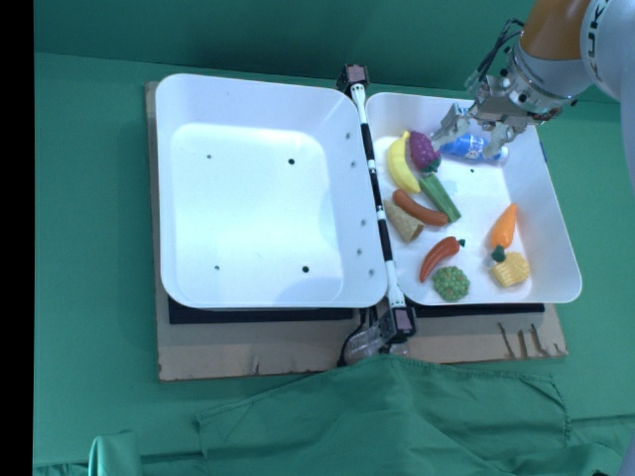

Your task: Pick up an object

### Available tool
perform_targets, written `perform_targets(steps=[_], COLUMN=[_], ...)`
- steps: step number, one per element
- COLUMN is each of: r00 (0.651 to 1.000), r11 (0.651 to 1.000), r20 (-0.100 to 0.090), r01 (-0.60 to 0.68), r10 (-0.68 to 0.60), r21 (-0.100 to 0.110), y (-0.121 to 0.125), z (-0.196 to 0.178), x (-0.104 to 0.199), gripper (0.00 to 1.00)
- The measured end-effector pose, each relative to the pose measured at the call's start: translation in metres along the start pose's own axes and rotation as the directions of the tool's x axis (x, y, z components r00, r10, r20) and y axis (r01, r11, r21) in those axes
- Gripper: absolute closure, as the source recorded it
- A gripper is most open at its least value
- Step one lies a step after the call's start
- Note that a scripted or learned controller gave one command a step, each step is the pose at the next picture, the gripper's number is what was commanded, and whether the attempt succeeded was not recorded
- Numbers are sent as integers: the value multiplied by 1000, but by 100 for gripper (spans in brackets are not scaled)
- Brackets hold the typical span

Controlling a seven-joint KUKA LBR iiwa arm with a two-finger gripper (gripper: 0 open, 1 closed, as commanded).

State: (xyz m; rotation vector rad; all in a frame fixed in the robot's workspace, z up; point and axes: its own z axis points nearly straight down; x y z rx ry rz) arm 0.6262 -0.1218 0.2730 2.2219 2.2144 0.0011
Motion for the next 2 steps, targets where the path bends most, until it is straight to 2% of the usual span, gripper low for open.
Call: perform_targets(steps=[1, 2], r00=[1000, 1000], r11=[1000, 1000], r20=[0, 0], r01=[1, 0], r10=[-1, 0], r21=[-6, -2], y=[-2, -2], z=[-50, -47], x=[-5, -6], gripper=[0, 0])
